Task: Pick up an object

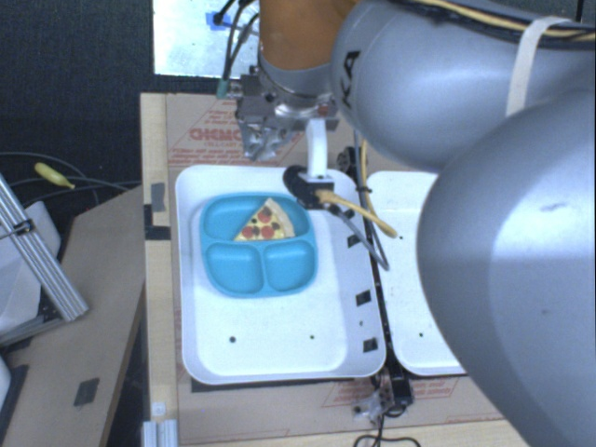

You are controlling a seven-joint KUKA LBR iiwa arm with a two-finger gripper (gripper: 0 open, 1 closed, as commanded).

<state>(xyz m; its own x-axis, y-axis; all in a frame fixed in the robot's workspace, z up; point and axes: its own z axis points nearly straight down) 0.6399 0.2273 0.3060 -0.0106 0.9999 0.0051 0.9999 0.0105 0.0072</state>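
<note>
Aluminium rails (42, 268) stood at the far left of my feed, leaning over a tan board, with a small yellow object (51, 175) lying on dark, carpet-like ground behind them. Further along, a pale panel (186, 26) showed at the top. Below it, a cardboard sheet (200, 133) with red lettering lay under both bins. The left bin (270, 343) was white and shallow and held a blue plate (242, 273) with three compartments. The pizza slice (268, 222) lay in the plate's wide far compartment. The gripper (265, 142) hung above the bin's far rim, apart from the slice. It was blurred, so I could not tell whether it was released or clenched. The right bin (405, 250) sat just beside the left one, mostly hidden under the grey arm (466, 110).
</note>
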